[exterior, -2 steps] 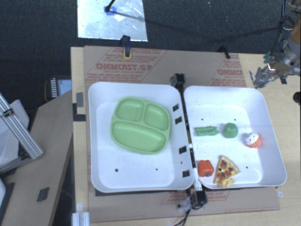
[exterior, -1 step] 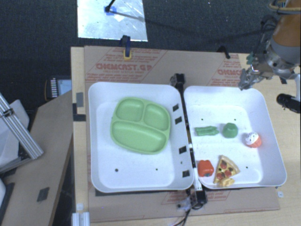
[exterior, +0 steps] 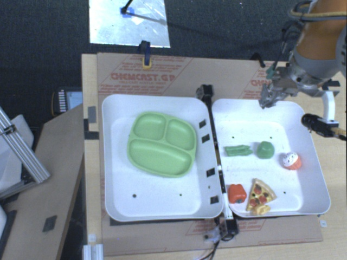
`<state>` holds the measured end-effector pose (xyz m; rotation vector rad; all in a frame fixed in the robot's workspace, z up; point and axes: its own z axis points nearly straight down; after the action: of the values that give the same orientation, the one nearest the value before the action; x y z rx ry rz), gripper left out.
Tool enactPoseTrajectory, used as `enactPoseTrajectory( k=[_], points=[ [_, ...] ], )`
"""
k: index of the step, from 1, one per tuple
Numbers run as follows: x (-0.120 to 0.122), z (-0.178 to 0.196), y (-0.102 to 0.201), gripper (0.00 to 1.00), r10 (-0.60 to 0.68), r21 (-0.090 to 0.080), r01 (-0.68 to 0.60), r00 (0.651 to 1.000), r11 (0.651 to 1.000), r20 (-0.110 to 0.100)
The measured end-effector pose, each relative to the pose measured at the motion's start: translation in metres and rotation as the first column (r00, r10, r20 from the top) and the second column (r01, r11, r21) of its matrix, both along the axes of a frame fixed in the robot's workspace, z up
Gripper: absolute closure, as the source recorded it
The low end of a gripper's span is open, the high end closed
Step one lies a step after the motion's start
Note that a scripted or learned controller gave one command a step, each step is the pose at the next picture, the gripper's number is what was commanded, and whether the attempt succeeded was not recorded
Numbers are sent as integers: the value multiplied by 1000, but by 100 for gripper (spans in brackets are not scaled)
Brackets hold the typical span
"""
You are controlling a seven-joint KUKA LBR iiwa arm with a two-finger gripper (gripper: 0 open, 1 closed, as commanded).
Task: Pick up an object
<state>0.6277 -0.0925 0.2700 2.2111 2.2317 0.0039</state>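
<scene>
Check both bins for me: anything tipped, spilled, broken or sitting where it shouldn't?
Nothing stands out. The green divided plate lies flat in the left bin, turned slightly askew to the bin's edges. In the right bin, the toy foods lie apart from one another. The gripper hangs over that bin's far rim.

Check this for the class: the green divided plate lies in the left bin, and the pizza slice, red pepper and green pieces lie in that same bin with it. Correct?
Not quite. The camera view shows the green divided plate in the left bin, but the pizza slice, red pepper and green pieces lie in the right bin.
</scene>
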Motion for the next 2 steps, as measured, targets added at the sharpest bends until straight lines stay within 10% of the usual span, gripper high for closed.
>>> enactPoseTrajectory(
  k=[2],
  points=[
    [-18,-20,100,100,0,0,0,1000,1000,-1]
  ],
)
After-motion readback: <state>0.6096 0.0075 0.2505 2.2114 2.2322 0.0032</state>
